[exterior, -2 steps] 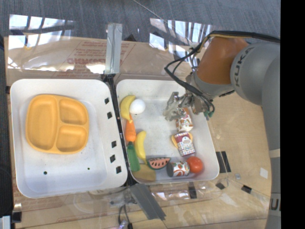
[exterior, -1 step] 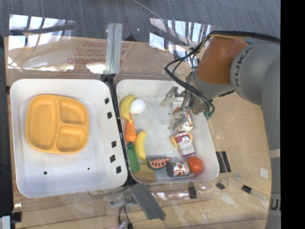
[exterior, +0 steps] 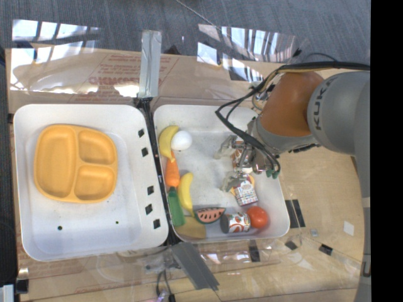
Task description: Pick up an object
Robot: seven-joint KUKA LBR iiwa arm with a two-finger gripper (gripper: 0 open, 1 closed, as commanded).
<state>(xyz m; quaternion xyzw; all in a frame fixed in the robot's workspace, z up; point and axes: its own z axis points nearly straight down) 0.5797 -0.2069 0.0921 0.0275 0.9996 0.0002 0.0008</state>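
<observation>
The tool (exterior: 234,163) (fingers spread, gripping nothing) hangs over a small labelled bottle (exterior: 245,192), whose long axis runs roughly up-down.

Banana, upper (exterior: 166,141): yellow, curved, at the right bin's left wall.
White egg (exterior: 182,141): round, touching the upper banana's right side.
Carrot (exterior: 172,173): orange, lengthwise along the left wall.
Banana, lower (exterior: 186,192): yellow, just right of the carrot.
Green vegetable (exterior: 175,208): dark, elongated, below the carrot.
Watermelon slice (exterior: 210,215): red with green rind, near the front wall.
Can (exterior: 235,223): lying on its side.
Tomato (exterior: 257,218): red, touching the can.
Small packet (exterior: 245,192): printed label, above the tomato.
</observation>
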